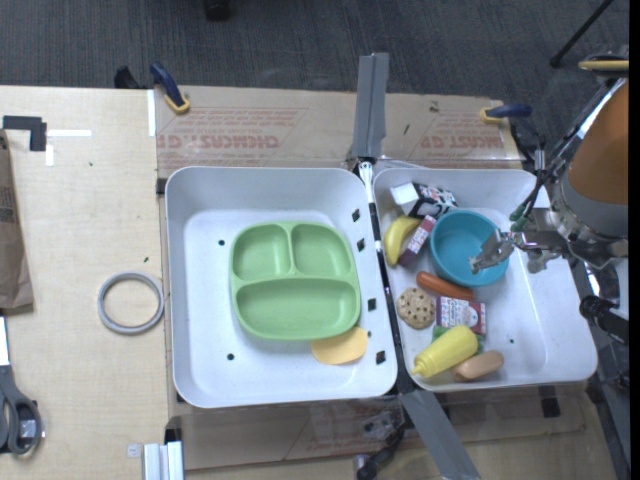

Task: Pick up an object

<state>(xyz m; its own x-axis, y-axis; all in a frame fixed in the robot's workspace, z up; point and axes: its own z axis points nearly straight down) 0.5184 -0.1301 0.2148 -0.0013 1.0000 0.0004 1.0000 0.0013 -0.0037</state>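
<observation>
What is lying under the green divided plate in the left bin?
A yellow flat piece sticks out from under the front right edge of the green divided plate. The rest of it is covered by the plate, and whatever else may lie beneath cannot be seen.

The grey arm with its orange band is reaching in from the right, its wrist hanging above the right edge of the blue bowl (pixel 468 248). The gripper (pixel 490 256) is pointing left over that bowl's rim.
</observation>
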